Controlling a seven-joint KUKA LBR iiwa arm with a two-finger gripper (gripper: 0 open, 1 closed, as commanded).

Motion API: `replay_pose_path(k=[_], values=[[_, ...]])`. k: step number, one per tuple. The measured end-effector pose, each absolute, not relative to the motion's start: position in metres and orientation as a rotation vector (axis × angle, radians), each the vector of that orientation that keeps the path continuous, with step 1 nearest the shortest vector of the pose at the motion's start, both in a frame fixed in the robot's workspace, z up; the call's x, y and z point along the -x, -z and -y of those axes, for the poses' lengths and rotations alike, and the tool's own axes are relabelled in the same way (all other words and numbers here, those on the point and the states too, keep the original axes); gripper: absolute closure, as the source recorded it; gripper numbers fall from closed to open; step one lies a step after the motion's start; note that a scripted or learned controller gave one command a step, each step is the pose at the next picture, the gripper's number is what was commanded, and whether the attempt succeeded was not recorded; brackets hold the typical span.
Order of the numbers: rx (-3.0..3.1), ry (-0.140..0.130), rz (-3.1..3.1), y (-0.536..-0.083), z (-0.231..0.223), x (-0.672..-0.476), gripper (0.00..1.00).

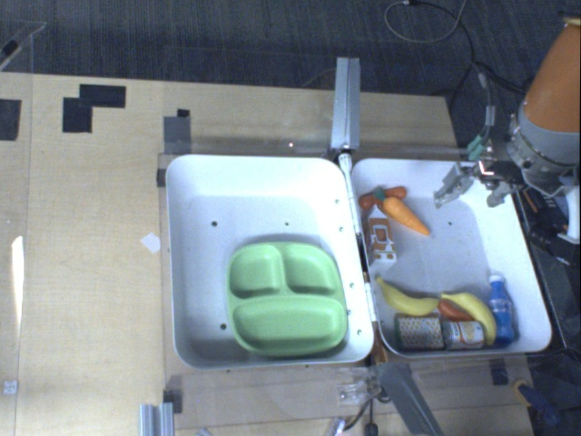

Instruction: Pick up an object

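Two shallow white bins sit side by side on a pale wooden bench (91,271). Over the right bin's (472,271) far right corner hangs the gripper (472,184), fingers spread apart with nothing between them. A toy carrot (402,213) lies just left of it, apart. Left bin (195,243) holds a green divided tray (286,298).

A pale wooden bench (82,271) bears two white bins (186,271) side by side.
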State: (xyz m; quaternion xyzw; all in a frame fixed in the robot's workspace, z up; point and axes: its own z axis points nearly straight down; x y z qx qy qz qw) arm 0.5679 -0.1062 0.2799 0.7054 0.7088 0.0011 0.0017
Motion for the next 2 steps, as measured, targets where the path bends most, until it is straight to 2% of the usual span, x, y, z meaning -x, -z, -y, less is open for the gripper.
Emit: replay_pose_path(k=[1,2], values=[[-2.207,-0.009,-2.225,-0.292,0.105,-0.57,1.0],[-1.659,-0.004,-2.66,-0.374,0.135,-0.584,1.0]])
